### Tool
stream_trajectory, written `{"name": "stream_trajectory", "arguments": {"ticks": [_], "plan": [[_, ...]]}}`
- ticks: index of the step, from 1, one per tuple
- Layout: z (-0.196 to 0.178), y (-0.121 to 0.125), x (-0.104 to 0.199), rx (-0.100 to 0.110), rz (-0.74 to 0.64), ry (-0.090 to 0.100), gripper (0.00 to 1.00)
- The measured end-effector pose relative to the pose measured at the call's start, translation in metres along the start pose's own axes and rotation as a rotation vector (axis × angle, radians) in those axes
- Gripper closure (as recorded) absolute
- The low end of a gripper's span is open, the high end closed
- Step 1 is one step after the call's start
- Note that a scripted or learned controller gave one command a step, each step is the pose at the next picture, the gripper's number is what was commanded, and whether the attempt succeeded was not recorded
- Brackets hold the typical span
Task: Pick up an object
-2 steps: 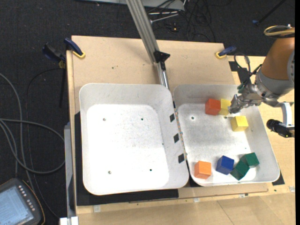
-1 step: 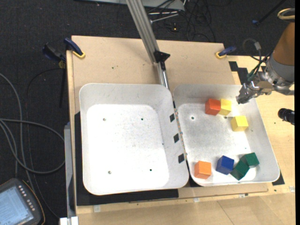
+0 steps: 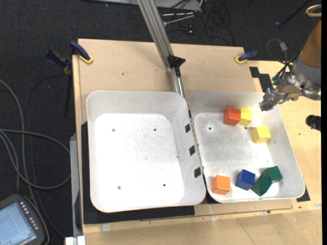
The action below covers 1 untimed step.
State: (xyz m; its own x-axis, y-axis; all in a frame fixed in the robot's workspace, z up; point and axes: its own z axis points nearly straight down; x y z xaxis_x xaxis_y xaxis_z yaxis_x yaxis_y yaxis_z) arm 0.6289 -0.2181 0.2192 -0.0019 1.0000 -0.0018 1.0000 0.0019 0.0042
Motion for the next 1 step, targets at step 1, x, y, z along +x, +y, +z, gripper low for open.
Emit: {"name": "stream_trajectory", "arguments": {"ticks": [1], "plan": [[-0.0112, -0.0036, 0.0477, 0.003, -0.005, 0.003, 1.0]]}}
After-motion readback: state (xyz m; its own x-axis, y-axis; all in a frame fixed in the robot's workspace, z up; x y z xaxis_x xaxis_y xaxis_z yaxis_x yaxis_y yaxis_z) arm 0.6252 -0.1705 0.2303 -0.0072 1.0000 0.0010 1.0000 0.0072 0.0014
